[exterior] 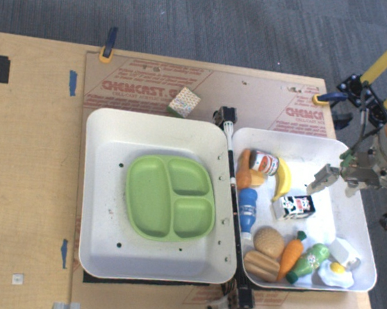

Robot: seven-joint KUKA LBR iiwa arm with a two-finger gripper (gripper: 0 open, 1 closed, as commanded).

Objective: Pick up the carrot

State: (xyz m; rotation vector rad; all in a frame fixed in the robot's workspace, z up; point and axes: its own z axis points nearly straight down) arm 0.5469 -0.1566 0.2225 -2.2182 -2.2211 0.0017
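The carrot [291,257] lies in the right bin [367,234] near its front edge, between a bread roll [270,242] and a green bottle [308,262], touching both. The end effector [331,175] hovers over the bin's right side above a milk carton [293,206], holding nothing; its opening I cannot tell.

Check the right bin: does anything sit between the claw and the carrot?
Yes. The milk carton lies between the claw, near the bin's upper right, and the carrot near the front edge. The carrot's top is uncovered, flanked by a potato and a green bottle.
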